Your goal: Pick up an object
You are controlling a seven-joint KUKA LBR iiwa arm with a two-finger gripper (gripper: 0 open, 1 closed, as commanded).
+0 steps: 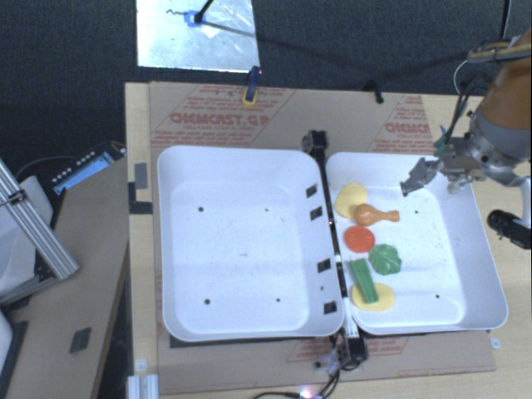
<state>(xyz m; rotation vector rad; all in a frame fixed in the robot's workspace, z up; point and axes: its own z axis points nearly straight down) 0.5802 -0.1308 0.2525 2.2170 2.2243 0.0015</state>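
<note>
The arm [507,98] is reaching in from the right edge of the frame, its orange band sitting at the upper right, and the gripper [416,178] is hanging over the upper part of the right bin [465,248]. Whether it is wide or narrow I cannot tell at this size and angle, and nothing is showing in its grasp. The toys are lying in a loose column along the left side of the right bin, close to the divider between the bins. A pale yellow piece [350,196] is sitting at the top, with an orange drumstick [376,215] touching its lower right edge. Just below, a red disc [359,238] is lying flat, and a green leafy piece [385,259] is resting beside its lower right. A green bar [363,279] is lying aslant lower down, overlapping a yellow piece [376,299] at the bottom. The gripper is hovering to the upper right of the drumstick, apart from it. The left bin [241,239] is occupying the middle of the frame.
</note>
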